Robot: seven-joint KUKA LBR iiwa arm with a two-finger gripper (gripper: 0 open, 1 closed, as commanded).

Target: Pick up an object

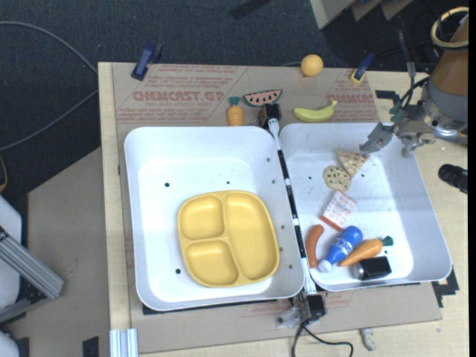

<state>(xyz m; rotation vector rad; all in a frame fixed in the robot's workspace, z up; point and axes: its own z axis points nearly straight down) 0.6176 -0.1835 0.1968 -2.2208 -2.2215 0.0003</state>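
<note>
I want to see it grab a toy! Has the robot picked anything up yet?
Not yet. Nothing looks picked up: the bottle, carrot, sausage and cookie all lie in the right bin. Right now the claw is low over that bin's far end, beside the waffle piece, with nothing seen in it. Grabbing and lifting something is left.

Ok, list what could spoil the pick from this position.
1. The gripper hovers by the tan waffle wedge, which touches the round speckled cookie; a grasp may nudge both.
2. It sits close to the right white bin's far wall, so a descent might clip the rim.
3. Both pieces lie flat and could slip out.
</note>
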